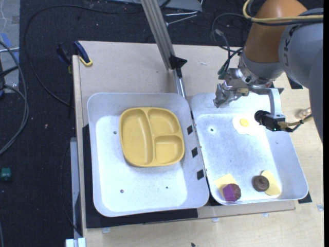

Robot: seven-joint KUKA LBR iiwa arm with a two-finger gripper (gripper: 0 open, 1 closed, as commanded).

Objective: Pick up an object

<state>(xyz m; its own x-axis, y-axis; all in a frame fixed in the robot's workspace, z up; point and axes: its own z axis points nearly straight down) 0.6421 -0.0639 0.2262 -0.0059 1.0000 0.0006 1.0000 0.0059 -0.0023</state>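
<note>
In the right bin (241, 148) lie a fried egg toy (243, 123) near the back, a purple round object (231, 192) on a yellow slab at the front, and a brown doughnut-like piece (261, 183) on another yellow piece at the front right. My gripper (224, 98) hangs over the bin's back left corner, left of the egg, with nothing visible between its fingers.
The left bin (141, 153) bears a yellow divided plate (152, 136). A metal pole (159, 27) slants up from between the bins. A blue and yellow clamp (82, 54) sits at the bench's back left corner. A black part with a cable (270, 120) hangs over the right bin's back.
</note>
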